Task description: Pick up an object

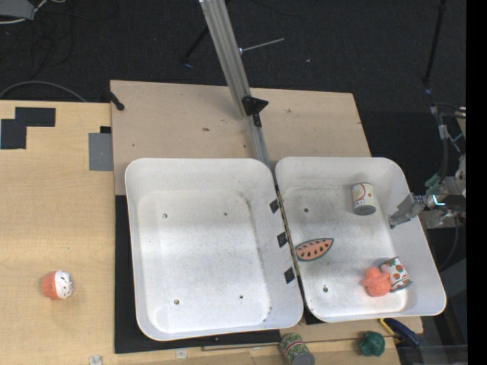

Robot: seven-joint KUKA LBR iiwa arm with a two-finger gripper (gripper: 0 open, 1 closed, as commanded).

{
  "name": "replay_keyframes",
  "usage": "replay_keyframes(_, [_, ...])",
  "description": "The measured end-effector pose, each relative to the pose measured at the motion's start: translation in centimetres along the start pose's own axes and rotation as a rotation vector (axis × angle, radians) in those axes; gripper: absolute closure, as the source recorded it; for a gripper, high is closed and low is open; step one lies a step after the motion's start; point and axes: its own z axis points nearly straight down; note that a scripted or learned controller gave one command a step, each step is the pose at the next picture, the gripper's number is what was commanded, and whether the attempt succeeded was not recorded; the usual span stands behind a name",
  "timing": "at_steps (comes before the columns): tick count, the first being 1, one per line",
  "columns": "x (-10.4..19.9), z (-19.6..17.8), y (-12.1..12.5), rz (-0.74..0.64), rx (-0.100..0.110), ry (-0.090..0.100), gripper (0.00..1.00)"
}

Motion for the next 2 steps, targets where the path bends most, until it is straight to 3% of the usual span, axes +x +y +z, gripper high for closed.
replay_keyframes(1, [0.0, -0.2, 0.1, 0.0, -0.005, -0.001, 0.0])
replay_keyframes(2, [-0.4, 4.2, 0.2, 0.001, 0.0, 0.0, 0.0])
